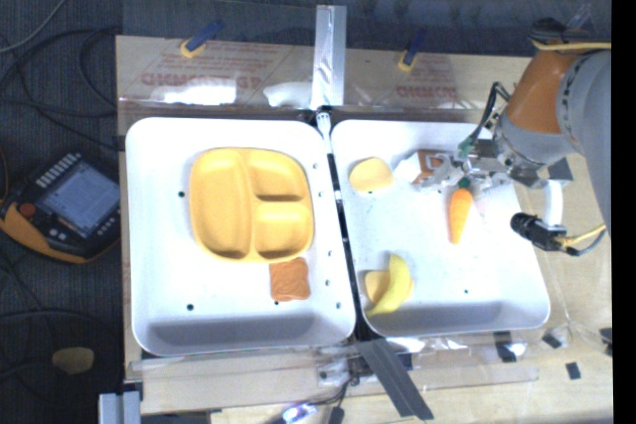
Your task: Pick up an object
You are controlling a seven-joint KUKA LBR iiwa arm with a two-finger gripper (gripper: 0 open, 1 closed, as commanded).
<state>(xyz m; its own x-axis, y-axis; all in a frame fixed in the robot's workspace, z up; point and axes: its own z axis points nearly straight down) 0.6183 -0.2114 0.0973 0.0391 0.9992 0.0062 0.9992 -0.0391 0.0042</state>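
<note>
A: What do we have on the bench?

B: We see two white bins side by side. The left bin [159, 313] holds a yellow divided tray [250, 203], and just below that tray lies an orange slab like a piece of toast [290, 280], its top edge touching or nearly touching the tray.

A: And the right bin [497, 308]?

B: There we count a pale yellow round piece [371, 176] near the upper left corner, a banana [390, 285] low on the left against the bin's wall, a small brown and white item [429, 164] near the top that we cannot make out clearly, and a carrot [459, 212] right of centre, its green top pointing up and its tip pointing down.

A: Where is the arm [556, 104]?

B: It reaches in from the right, grey with the orange band above the wrist. The claw [475, 170] sits over the upper part of the right bin, right at the leafy top of the carrot.

A: Does it have the carrot?

B: We cannot tell. The claw's end is a tangle of dark parts at that spot, and we cannot make out whether it is spread or closed. The carrot's body lies below the claw, apparently on the bin floor.

A: Anything off the bench?

B: A handheld controller [62, 209] lies on the floor to the left.
</note>
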